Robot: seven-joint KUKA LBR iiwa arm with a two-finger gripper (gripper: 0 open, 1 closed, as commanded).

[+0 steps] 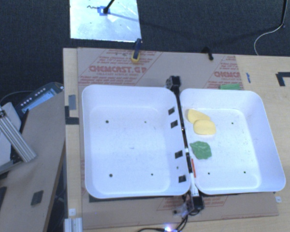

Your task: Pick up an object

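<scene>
Green obj (200, 150) in right bin (261, 144) near divider, two yellow objs (201, 121) just behind it

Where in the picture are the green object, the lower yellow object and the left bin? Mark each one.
green object (201, 150), camera view, point on its middle.
lower yellow object (204, 127), camera view, point on its top face.
left bin (130, 144), camera view, point on its bare floor.
</scene>
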